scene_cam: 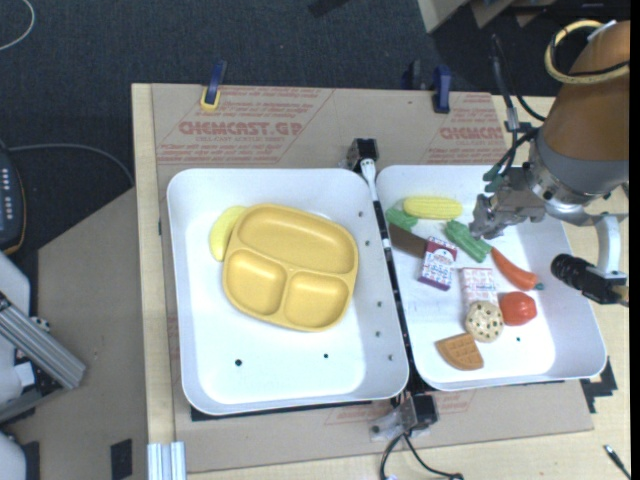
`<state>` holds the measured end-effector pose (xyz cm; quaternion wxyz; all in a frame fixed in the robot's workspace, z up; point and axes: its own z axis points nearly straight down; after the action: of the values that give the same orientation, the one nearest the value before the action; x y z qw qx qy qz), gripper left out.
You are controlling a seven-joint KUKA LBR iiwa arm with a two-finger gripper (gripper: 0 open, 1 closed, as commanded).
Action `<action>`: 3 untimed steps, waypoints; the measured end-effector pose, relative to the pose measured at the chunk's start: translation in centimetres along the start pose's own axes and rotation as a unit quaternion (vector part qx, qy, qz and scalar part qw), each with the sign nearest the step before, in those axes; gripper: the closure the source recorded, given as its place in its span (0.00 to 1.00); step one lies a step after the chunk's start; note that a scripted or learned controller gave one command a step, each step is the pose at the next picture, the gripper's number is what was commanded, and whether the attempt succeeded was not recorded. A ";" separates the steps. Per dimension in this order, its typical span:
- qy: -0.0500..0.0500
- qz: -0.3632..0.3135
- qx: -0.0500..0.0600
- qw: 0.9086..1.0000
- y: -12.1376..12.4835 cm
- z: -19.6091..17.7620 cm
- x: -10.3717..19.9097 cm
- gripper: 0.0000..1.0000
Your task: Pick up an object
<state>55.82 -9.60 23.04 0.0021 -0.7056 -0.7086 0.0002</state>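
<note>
My claw [490, 218], its spread something I cannot tell, hangs over the right bin [570, 353] just beside the green pepper [466, 240], whose long axis slants down-right beneath me.

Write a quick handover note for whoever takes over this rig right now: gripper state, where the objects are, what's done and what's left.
Gripper: low over the right bin, at the green piece; nothing visibly held.
Right bin holds the corn cob, green piece, orange carrot, small red box, tomato, cookie and orange wedge.
Left bin: yellow divided tray.
Done: arm is in position over the toys.
Left: grasp and lift an object; none is picked up yet.
</note>
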 end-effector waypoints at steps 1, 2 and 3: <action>0.000 0.001 0.001 1.000 -2.5 1.3 2.4 1.00; -0.001 0.002 -0.002 1.000 -1.6 1.6 2.4 1.00; -0.002 0.001 -0.004 1.000 -1.5 -0.6 2.4 1.00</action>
<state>54.27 -7.19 23.62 -0.0019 -0.7067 -0.7075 -0.0013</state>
